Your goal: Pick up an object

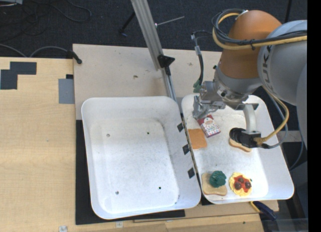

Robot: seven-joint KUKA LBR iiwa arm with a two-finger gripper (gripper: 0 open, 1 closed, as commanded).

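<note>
The gripper point(204, 111) hangs in the right bin point(281, 176), just above a small red and white box point(209, 126) (the likely pick). I cannot tell its grip. Next it must drop and squeeze.

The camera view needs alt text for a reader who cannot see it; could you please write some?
A grey and orange robot arm lowers its hand over a small red and white packet in the right bin. An orange square and three toy foods lie nearby.
</note>
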